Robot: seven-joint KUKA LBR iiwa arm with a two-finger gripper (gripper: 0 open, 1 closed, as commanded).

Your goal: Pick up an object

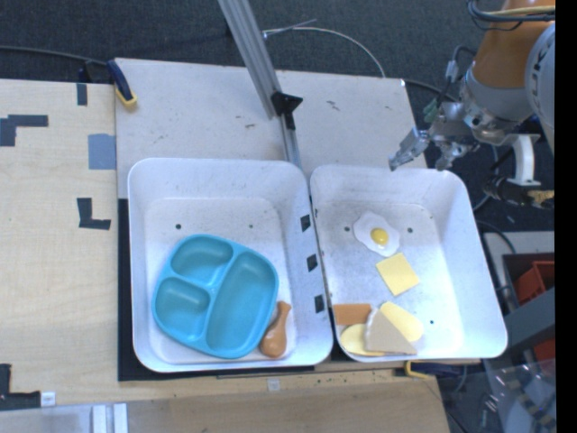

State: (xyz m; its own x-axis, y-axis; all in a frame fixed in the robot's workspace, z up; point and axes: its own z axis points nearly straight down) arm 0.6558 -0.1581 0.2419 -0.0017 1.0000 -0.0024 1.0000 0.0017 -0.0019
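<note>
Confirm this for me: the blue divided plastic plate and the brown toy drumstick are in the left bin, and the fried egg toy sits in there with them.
Not quite. In the camera view the blue divided plastic plate and the brown toy drumstick do lie in the left white bin, but the white-and-yellow fried egg toy lies in the right white bin.

The grey and orange robot arm (514, 34) is cut off by the right edge. A beige wedge-shaped toy (389, 334) partly hides the yellow round piece (353, 339).
</note>
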